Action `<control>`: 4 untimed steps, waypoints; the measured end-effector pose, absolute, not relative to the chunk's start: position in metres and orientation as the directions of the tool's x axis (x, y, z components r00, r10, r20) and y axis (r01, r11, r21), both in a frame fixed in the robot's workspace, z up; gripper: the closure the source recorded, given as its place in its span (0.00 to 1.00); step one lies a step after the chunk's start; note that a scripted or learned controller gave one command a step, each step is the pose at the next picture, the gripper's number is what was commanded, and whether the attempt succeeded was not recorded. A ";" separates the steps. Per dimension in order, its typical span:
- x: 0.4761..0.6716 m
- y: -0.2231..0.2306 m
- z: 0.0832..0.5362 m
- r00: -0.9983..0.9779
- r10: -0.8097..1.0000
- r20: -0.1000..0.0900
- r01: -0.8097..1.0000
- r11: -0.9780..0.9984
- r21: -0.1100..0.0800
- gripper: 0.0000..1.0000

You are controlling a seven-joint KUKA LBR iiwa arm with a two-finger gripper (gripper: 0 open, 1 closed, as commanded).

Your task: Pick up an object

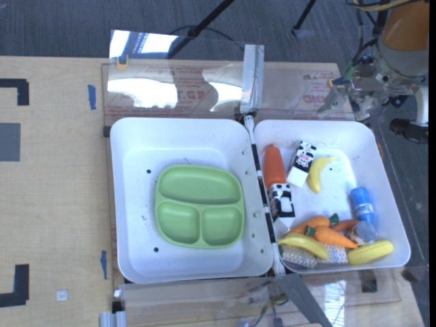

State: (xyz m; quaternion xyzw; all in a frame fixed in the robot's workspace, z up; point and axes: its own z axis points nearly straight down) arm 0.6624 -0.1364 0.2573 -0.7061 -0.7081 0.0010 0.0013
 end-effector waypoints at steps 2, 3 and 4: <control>0.664 -0.136 0.265 -0.007 1.000 -0.001 1.000 0.007 -0.003 0.00; 0.594 -0.124 0.139 -0.152 0.988 0.001 0.988 0.152 -0.002 0.00; 0.604 -0.144 0.085 -0.191 0.982 0.002 0.982 0.191 0.003 0.00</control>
